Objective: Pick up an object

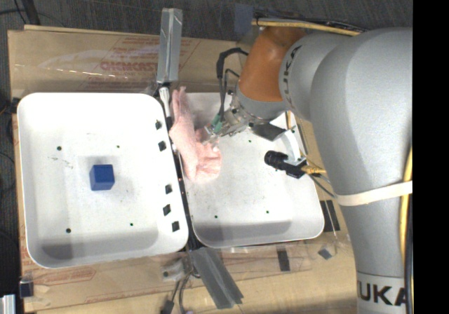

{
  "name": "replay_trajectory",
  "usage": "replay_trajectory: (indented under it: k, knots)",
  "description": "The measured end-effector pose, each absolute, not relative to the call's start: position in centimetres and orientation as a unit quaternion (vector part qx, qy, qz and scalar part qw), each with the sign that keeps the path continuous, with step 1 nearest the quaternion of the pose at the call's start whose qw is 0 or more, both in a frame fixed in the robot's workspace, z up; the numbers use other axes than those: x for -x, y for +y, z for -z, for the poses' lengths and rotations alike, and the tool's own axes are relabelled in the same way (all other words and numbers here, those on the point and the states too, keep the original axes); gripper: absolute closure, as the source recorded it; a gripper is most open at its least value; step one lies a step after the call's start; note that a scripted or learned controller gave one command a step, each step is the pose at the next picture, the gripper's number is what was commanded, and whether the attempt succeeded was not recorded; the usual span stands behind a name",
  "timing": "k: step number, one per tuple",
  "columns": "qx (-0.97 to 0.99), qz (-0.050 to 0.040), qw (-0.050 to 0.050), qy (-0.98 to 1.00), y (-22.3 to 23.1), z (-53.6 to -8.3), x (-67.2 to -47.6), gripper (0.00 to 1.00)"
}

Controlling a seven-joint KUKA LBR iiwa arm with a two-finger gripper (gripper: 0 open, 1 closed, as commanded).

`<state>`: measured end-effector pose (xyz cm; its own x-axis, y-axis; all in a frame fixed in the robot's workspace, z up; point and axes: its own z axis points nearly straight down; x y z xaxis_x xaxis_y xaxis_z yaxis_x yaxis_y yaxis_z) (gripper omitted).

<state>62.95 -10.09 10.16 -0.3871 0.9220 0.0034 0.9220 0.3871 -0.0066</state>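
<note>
A pale pink crumpled cloth (194,143) lies along the left wall of the right bin (252,228), its top end draped over the divider between the bins. My gripper (215,130) hangs at the cloth's right edge, low over the upper left part of the right bin, touching or nearly touching the fabric. A small blue cube (102,176) sits alone in the left bin (42,165), left of centre.
The grey arm with its orange band (263,71) covers the right bin's upper right corner and the right side of the view. Cardboard (91,60) lies under both bins. Metal brackets (170,46) stand at the top and bottom of the divider.
</note>
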Motion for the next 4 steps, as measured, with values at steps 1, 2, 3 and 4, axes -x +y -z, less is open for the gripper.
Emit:
replay_trajectory:
  k: [1, 2, 3, 4]
  knots:
    - [0.553, -0.0019, 0.003, -0.833, -10.1, -10.2, -63.0, 0.0]
    - [0.543, -0.0009, 0.002, -0.84, -10.9, -9.1, -59.7, 0.0]
    - [0.511, -0.0007, 0.001, -0.859, -9.9, -9.2, -58.2, 0.0]
    - [0.511, -0.0008, 0.001, -0.859, -9.9, -9.2, -58.2, 0.0]
